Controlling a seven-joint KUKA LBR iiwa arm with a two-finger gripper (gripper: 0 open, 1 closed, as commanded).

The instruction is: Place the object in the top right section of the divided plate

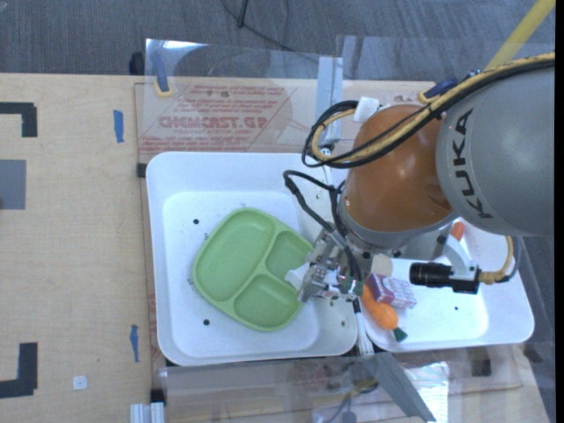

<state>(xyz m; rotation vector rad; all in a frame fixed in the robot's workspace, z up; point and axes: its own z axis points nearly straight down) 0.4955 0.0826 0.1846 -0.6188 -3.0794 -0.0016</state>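
Note:
A light green divided plate [247, 267] lies tilted in the left white bin [176, 201]. It has one large section on its left and two smaller ones, at the upper right [286, 252] and the lower right [263, 303]. My gripper [322, 278] hangs low over the plate's right rim, beside the upper right section, at the wall between the two bins. The arm's orange band [392, 179] and grey body cover much of the right bin. I make out no object on the plate.
The right bin [507, 320] holds an orange carrot-like piece [381, 312], a purple and white packet [393, 291], a small green item [402, 333] and a red-orange item [456, 232]. Black cables [317, 148] loop off the wrist. A clear sheet lies behind the bins.

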